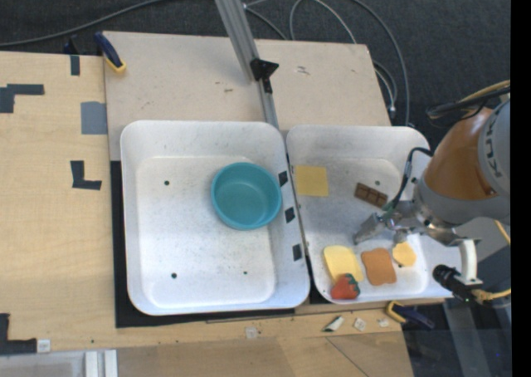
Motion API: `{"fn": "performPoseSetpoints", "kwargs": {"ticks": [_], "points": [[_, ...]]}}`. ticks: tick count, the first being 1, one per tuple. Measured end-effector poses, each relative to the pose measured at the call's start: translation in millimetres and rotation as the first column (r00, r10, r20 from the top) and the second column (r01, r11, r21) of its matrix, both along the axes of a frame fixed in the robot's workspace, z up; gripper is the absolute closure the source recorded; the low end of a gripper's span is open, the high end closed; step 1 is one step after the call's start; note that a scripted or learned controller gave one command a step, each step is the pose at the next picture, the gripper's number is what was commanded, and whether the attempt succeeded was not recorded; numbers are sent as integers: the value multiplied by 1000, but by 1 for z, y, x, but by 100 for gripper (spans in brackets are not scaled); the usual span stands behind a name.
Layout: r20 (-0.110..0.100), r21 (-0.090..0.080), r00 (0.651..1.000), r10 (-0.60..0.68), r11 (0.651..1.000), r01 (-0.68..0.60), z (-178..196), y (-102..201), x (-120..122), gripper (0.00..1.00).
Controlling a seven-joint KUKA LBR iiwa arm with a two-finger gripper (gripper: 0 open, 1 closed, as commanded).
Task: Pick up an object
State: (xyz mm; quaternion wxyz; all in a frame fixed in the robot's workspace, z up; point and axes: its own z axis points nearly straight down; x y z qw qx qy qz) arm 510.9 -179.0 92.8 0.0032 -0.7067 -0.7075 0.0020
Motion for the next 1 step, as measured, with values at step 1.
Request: {"fn": "performPoseSetpoints", "kwargs": {"ticks": [1], "points": [[3,-1,1000,1,1000,-1,13,0,1,100]]}}
